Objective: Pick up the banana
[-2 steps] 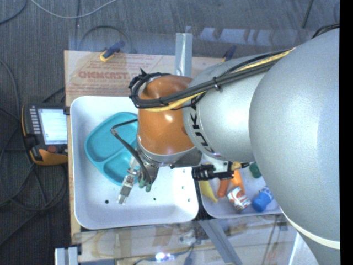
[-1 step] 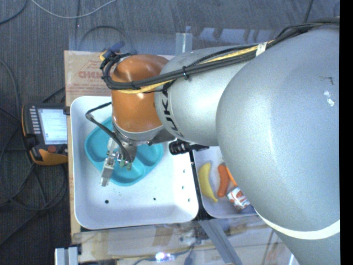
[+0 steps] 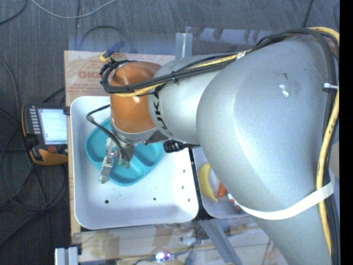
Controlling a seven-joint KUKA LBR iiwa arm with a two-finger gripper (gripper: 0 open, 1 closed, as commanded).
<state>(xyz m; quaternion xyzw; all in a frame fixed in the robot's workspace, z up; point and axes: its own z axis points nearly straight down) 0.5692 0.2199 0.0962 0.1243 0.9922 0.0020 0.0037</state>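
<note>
The banana [image 3: 206,182] lies in the right bin [image 3: 205,207], yellow and curved, mostly hidden under the arm's big grey link. My gripper [image 3: 114,167] hangs low over the left bin [image 3: 160,203], above a blue sectioned dish [image 3: 138,167], well to the left of the banana. It is open, with only the blue dish showing between its fingers. The orange band [image 3: 131,95] of the wrist sits just above it.
A small orange-red object [image 3: 221,191] lies beside the banana in the right bin. The grey arm covers most of the right bin and the upper right. A handheld pendant [image 3: 47,131] lies on the floor to the left of the bench.
</note>
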